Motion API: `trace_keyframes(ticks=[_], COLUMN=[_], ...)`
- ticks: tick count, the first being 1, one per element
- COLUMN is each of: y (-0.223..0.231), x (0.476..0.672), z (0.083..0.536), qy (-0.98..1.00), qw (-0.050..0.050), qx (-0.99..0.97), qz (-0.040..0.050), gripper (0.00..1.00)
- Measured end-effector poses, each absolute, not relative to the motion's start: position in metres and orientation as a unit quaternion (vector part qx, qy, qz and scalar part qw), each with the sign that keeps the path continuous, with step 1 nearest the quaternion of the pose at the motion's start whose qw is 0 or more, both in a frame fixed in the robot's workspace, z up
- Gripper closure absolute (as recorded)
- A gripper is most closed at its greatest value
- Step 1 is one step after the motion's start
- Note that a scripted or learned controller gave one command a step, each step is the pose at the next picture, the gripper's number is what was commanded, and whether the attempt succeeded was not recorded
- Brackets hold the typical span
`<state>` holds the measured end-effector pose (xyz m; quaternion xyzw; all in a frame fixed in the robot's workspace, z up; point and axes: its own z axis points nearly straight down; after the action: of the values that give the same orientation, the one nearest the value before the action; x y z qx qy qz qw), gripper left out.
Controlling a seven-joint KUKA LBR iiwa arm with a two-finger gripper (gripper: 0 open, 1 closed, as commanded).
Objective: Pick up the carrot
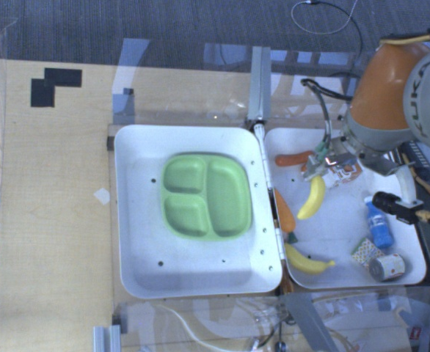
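Two shallow white bins side by side on a pale wooden bench (53, 196), seen from above at a slant. Left bin (138, 270) holding a green divided plate (204, 196) with three compartments, set near the middle. Right bin (413, 273) holding the rest of the things.

Grey arm with an orange band (380, 79) reaching in from the right, over the upper part of the right bin. Gripper (325, 163) low over the bin's upper middle, pointing toward the left. Cannot tell the gripper's state: too small and cluttered at the tip to judge. Nothing clearly seen held there.

Carrot (285, 213) lying against the left wall of the right bin, next to the divider between the bins, orange body running lengthwise along the wall with a bit of green at its lower end. Apart from the gripper, down and to the left of it.

An orange-red elongated thing (292, 159) lying just left of the gripper, near the bin's upper left corner; identity unclear. A yellow banana (312, 199) just below the gripper, tilted, upper end close to the tip. A second banana (308, 261) near the bin's lower edge, just below the carrot's green end.

At the right side of the bin, a blue bottle (380, 229), a small patterned packet (363, 252) and a grey can (387, 267) lying on its side in the lower right corner. A black cable (325, 13) looping over the dark carpet beyond the bench.
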<state>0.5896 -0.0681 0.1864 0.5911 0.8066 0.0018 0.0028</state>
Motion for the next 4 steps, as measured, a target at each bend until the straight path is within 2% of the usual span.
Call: trace_keyframes(ticks=[1, 2, 3, 4], y=[0.035, 0.066, 0.097, 0.047], x=[0.571, 0.488, 0.510, 0.554], z=[0.185, 0.235, 0.211, 0.200], qy=[0.800, 0.697, 0.763, 0.861], qw=[0.001, 0.001, 0.001, 0.002], qx=[0.600, 0.718, 0.647, 0.508], qz=[0.0016, 0.0017, 0.0012, 0.0017], gripper=[1.00, 1.00, 1.00, 1.00])
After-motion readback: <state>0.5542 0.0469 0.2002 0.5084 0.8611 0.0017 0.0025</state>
